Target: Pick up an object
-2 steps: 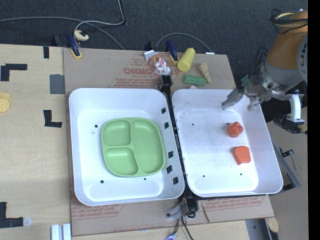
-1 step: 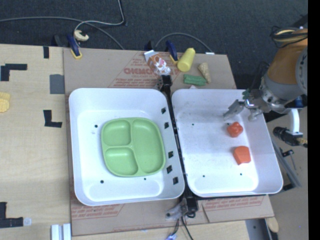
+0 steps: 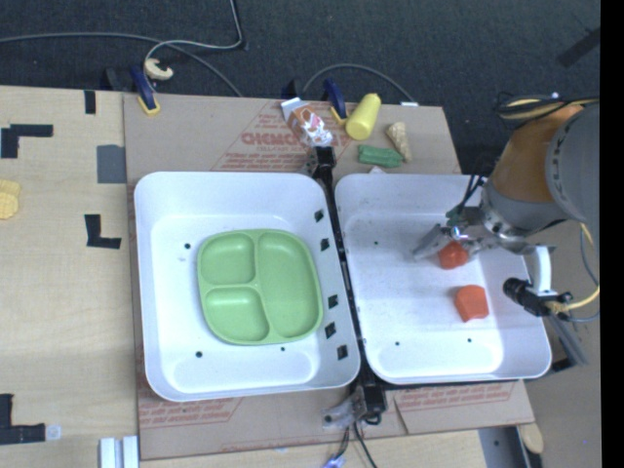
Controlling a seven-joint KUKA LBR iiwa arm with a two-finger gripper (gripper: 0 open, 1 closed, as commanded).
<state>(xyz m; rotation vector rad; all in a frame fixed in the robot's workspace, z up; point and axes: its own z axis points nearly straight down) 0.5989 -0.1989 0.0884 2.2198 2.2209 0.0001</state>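
Cardboard-covered counter (image 3: 244, 144) at frame centre carries my right bin (image 3: 390, 339), where my hand (image 3: 447, 245) sits narrow around a small red piece (image 3: 452, 255), which might squirt free.

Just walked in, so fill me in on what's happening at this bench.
The grey arm reaches in from the right, its gripper down in the right bin at a small red object. Whether it has a grip is unclear. An orange block lies nearby in the same bin. The left bin holds a green divided plate.
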